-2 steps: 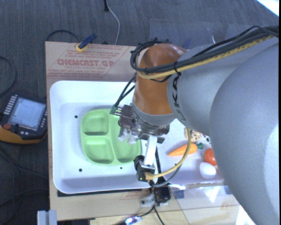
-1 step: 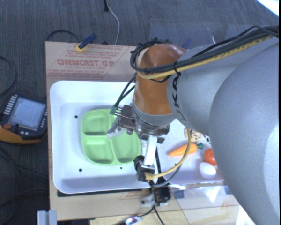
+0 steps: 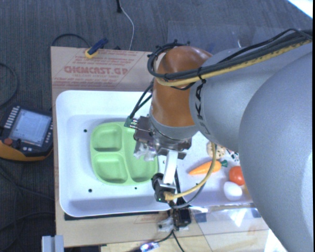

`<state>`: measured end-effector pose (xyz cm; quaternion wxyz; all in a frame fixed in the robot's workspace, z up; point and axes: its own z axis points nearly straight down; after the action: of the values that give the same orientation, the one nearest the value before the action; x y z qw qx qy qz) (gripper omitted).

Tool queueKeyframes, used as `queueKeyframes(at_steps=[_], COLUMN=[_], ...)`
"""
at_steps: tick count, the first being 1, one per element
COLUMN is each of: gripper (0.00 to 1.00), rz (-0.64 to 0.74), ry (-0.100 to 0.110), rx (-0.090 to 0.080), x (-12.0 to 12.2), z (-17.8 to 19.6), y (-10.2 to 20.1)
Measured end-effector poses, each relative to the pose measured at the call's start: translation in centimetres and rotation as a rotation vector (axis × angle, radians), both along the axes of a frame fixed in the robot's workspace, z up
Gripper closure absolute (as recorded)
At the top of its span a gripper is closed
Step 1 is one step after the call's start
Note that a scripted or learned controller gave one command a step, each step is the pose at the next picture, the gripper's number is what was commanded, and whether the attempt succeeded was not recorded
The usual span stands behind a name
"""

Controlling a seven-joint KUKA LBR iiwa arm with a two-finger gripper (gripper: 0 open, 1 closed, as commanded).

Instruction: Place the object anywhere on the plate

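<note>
Plate (image 3: 111, 156), light green with three compartments, lies in the left white bin (image 3: 73, 121), in the centre-left of the frame. The grey arm (image 3: 262, 114) fills the right side of the frame, and its orange band (image 3: 173, 91) is in the upper centre. Below the band the gripper (image 3: 147, 150) hangs over the right edge of the plate. It is seen from above and partly hidden by its own body and cables, so I cannot tell its state, and I cannot tell if anything is in it.

Right of the gripper, in the second bin, lie some small toy foods: a carrot (image 3: 205, 167) with an orange body and a green top, a red tomato-like piece (image 3: 236, 175) at the arm's edge, and a white egg-like piece (image 3: 232, 191) just below it. They are close together, well apart from the plate. Which of them is the task's object I cannot tell.

At the left edge of the frame a teach pendant (image 3: 23, 133) with a screen lies on the dark carpet. A brown board with red print (image 3: 94, 70) sits under the bin's upper side.
</note>
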<state>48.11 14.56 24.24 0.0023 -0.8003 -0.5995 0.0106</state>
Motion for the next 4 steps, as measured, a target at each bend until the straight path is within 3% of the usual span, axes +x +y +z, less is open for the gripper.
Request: queueKeyframes(at_steps=[1,2,3,4], gripper=[0.00,1.00,0.00,1.00], rz=[0.000,0.001,0.001,0.002], ry=[0.000,0.007,0.007,0.013], rx=[0.000,-0.003,-0.003,-0.006], x=[0.0,-0.1,-0.1,-0.1], z=[0.0,0.7,0.7,1.5], y=[0.0,0.0,0.0,0.0])
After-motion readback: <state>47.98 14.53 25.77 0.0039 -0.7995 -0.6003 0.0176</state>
